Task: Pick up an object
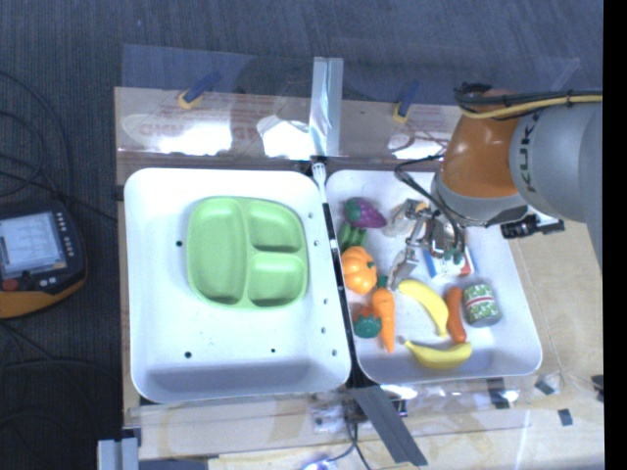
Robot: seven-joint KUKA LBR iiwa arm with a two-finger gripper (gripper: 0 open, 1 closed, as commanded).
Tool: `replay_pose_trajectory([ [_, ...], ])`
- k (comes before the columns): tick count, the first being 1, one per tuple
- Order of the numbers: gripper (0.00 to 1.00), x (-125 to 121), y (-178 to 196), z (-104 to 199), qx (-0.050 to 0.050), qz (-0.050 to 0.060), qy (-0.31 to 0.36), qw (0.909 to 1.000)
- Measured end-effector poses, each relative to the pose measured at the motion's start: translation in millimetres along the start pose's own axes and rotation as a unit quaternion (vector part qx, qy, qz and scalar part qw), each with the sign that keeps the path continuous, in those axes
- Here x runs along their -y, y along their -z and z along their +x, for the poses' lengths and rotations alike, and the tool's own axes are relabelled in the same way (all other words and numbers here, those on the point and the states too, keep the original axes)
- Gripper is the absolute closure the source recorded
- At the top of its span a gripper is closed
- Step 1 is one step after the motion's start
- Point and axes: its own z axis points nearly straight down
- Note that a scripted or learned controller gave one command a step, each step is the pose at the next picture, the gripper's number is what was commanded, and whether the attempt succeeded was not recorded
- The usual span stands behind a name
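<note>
My gripper [415, 259] hangs low in the right bin [521, 306], under the arm's orange band. Its fingers look open, with nothing seen between them. Just below it lies a yellow banana [427, 302]. An orange pumpkin [358, 268] sits to its left and a purple eggplant [363, 211] to its upper left. A carrot [384, 313] lies beside a small green piece [367, 327]. A second banana [438, 352] lies near the front wall. A red-orange sausage [456, 315] and a green can [480, 302] lie to the right.
The left bin [167, 351] holds a green divided plate [247, 250]. A small blue and white item [458, 259] lies partly under the gripper body. A handheld pendant [34, 253] rests on the floor at far left. The bins' shared wall runs down the middle.
</note>
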Motion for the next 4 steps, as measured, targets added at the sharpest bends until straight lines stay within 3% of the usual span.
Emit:
replay_pose_trajectory([
  [1, 0.0, 26.0, 1.8, 58.3, 0.001, -0.001, -0.057, 0.9984],
  [2, 1.0, 24.8, 8.4, 58.8, -0.002, -0.001, -0.055, 0.9985],
  [3, 0.0, 24.9, 7.6, 59.3, -0.002, 0.0, -0.055, 0.9985],
  [4, 0.0, -2.7, 6.1, -14.4, -0.01, 0.001, -0.091, 0.9958],
])
